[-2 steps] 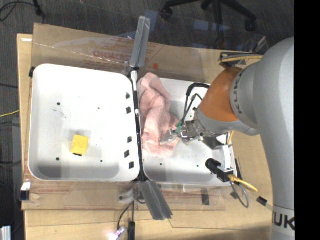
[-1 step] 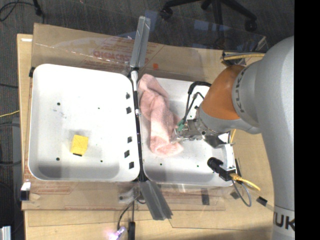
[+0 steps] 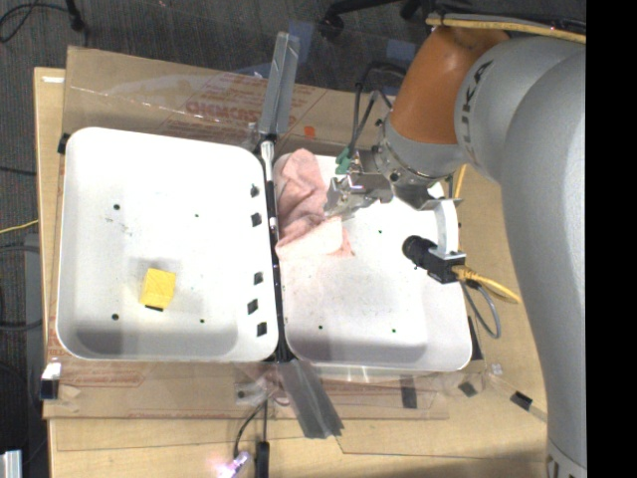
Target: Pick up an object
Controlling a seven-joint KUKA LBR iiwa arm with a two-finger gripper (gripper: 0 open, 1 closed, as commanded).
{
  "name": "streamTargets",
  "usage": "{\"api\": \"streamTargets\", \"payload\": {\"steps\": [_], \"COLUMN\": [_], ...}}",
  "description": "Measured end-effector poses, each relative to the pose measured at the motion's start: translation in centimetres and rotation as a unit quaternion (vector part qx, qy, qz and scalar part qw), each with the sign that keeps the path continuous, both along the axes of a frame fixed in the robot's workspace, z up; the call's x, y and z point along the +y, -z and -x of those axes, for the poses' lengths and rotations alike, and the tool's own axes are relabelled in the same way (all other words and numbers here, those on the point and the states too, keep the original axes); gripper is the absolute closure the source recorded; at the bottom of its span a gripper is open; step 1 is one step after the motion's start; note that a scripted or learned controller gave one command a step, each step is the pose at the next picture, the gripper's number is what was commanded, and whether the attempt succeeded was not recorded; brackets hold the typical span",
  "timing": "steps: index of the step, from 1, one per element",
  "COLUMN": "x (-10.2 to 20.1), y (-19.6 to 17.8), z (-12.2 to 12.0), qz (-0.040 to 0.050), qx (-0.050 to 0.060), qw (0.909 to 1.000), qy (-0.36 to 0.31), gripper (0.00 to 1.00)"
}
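A crumpled pink cloth (image 3: 301, 202) lies in the right bin (image 3: 378, 312), bunched against its far left corner by the divider. My gripper (image 3: 339, 195) hangs over the cloth's right edge, its metal tips down at the fabric. A small yellow block (image 3: 157, 288) rests on the floor of the left bin (image 3: 149, 177), toward its front left.
The grey arm with its orange band (image 3: 438, 78) reaches in over the right bin's far right corner. A black fitting with a yellow cable (image 3: 438, 257) hangs over the bin's right side. A grey bar (image 3: 277, 88) rises at the back between the bins.
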State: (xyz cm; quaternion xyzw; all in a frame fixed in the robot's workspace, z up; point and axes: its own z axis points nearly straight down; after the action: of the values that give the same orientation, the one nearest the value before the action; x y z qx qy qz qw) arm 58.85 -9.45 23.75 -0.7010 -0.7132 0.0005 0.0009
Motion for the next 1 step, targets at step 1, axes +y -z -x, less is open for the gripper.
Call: {"api": "streamTargets", "payload": {"steps": [1], "x": [3.51], "y": [-5.09], "z": [-3.45], "qz": [0.0004], "qx": [0.001], "qw": [0.9998], "qy": [0.019], "gripper": [1.0]}}
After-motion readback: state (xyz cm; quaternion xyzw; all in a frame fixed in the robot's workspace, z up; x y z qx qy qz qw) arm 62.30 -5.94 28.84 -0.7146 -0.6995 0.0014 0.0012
